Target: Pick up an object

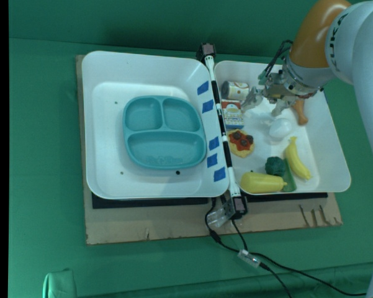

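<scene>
My gripper (265, 103) hovers over the back of the right bin (335, 166), its two fingers spread apart and open with nothing between them. A white egg-like object (280, 128) lies just below it. An orange-brown stick-shaped item (300, 112) lies to its right, partly hidden by the wrist. To its left are a small can (234, 90) and a small carton (233, 112). Nearer the front lie a pizza-like piece (241, 143), a banana (296, 159), broccoli (274, 165) and a yellow squash (261, 182).
The left bin (105, 135) holds a teal divided plate (163, 132). A black-and-white divider bar with blue tape tabs (218, 126) runs between the bins. Cables (248, 259) trail off the bench's front edge.
</scene>
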Tool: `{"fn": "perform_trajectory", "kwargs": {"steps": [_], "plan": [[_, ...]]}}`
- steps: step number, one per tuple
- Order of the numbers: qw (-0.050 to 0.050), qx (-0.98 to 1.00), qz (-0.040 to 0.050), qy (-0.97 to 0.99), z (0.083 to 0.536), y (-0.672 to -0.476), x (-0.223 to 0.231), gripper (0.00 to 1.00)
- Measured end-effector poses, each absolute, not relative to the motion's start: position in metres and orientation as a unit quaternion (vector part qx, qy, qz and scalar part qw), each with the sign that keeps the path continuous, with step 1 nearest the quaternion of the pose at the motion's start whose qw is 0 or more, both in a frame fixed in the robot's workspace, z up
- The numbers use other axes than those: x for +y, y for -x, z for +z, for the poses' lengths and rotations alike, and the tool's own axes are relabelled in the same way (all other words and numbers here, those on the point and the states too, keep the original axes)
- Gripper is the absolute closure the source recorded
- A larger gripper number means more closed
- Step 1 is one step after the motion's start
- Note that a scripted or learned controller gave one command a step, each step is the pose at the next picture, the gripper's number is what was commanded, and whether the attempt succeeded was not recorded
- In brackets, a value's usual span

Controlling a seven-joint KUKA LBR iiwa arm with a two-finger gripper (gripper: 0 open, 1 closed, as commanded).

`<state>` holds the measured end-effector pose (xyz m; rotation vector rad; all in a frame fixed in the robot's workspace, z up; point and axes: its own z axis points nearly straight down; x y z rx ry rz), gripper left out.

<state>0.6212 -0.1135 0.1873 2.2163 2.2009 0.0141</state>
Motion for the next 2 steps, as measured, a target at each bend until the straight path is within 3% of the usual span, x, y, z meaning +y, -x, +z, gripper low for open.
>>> {"fn": "perform_trajectory", "kwargs": {"steps": [1, 2], "plan": [[0.018, 0.702, 0.0079, -0.712, 0.205, -0.624, -0.117, 1.00], [0.009, 0.704, 0.0037, -0.710, 0.188, -0.603, -0.154, 1.00]]}}
